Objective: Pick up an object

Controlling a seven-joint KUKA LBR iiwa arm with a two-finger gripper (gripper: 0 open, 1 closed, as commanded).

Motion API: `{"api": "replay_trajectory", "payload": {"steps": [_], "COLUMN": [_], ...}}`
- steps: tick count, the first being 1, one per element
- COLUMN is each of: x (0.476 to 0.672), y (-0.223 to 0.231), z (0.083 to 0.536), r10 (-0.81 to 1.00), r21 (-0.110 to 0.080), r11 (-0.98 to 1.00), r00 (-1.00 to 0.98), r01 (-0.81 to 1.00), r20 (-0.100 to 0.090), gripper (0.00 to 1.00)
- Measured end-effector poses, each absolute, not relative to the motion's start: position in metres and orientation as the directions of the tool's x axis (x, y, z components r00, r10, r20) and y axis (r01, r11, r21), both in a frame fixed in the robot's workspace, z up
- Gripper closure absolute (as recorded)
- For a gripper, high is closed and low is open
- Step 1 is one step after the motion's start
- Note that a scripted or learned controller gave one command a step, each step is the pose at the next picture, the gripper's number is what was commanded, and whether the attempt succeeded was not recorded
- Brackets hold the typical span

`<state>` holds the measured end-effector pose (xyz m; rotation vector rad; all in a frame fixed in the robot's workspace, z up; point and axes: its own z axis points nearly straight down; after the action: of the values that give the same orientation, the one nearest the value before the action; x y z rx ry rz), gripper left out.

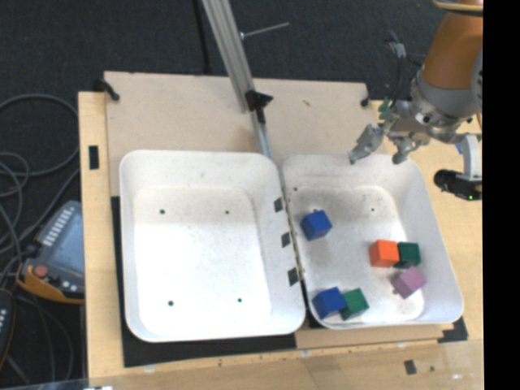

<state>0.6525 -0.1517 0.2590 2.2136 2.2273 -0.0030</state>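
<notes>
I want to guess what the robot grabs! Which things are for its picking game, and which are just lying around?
For the job: gripper, blue block, orange block, purple block, right bin.

Just lying about: left bin, cables, metal pole.

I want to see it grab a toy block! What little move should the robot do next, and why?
Probably glide the hand toward the lone blue block and lower it there. The hand hangs open above the right bin's far edge, holding nothing, and that block sits apart from the others, so there's room around it for the fingers.
</notes>
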Motion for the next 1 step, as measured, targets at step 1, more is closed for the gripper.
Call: {"api": "replay_trajectory", "payload": {"steps": [1], "x": [0.6418], "y": [-0.1171], "z": [0.1182], "r10": [1.000], "r21": [-0.007], "r11": [0.003], "r00": [-0.003], "r01": [1.000], "r20": [0.001], "gripper": [0.00]}}
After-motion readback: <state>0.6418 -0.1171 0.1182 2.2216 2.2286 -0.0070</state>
